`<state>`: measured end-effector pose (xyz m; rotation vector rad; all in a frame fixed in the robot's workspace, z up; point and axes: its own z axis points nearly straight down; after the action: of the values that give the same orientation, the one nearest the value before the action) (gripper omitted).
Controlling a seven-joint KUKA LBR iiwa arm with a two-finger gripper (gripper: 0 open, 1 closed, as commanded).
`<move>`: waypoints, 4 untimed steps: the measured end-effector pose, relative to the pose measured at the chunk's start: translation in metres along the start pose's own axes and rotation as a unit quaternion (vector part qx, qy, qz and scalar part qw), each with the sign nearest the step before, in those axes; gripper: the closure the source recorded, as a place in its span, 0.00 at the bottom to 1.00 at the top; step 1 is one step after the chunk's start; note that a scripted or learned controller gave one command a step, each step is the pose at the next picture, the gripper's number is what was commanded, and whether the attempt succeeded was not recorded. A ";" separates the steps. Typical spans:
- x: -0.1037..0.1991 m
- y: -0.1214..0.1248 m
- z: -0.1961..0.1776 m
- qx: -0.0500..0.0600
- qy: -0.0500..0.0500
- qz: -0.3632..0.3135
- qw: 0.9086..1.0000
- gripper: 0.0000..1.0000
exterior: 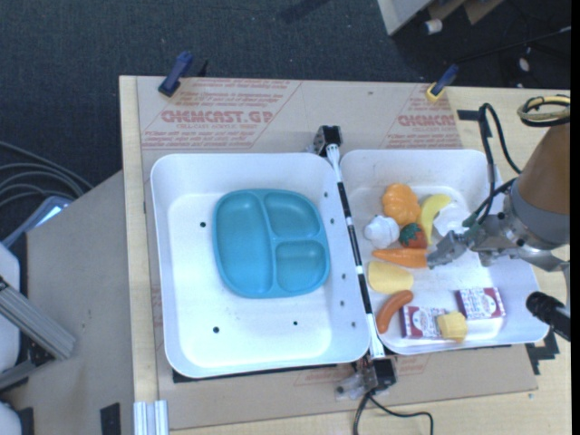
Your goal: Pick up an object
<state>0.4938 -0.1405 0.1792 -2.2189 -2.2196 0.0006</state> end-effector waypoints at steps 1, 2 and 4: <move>0.045 0.012 0.094 -0.001 0.000 0.000 1.000 0.00; 0.043 0.134 0.094 -0.001 -0.001 0.000 1.000 0.00; 0.026 0.161 0.100 0.028 0.001 -0.001 1.000 0.00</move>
<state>0.6548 -0.1140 0.0787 -2.1878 -2.1929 0.0598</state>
